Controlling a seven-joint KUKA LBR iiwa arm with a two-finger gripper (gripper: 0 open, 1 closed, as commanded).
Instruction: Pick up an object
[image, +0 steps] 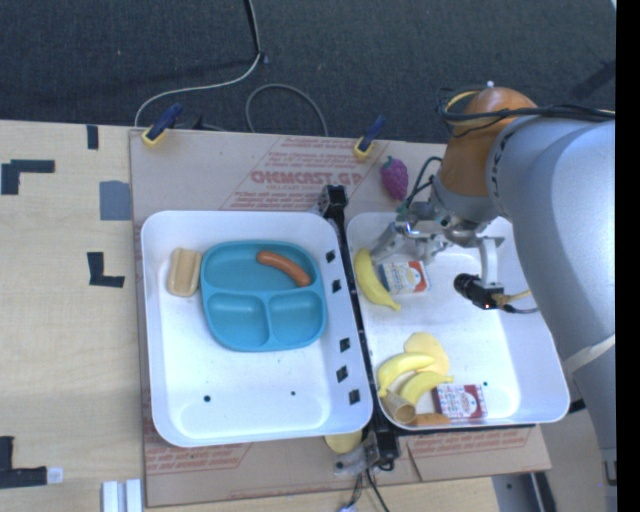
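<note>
Arm: the grey arm (560, 200) with its orange band (480, 140) reaches in from the right and bends down over the right bin (530, 350).
Gripper: the gripper (408, 240) hangs over the far left part of the right bin, just above a small white carton; whether it is spread or pressed together, I cannot tell.
Carton: the white carton with red print (405, 277) lies under the gripper, just beside a banana; contact with the gripper cannot be told.
Banana: 1 yellow banana (372, 281) lies along the left wall of the right bin.
Near end of right bin: a bunch of yellow banana pieces (413, 367), and a red and white packet (460, 402) beside them.
Left bin: the left bin (180, 400) bears a blue divided plate (262, 300) with a sausage (284, 266) in its far compartment, and a tan bun (183, 272) just left of the plate.
Outside the bins: a purple grape bunch (394, 177) sits on the board behind the right bin.
</note>
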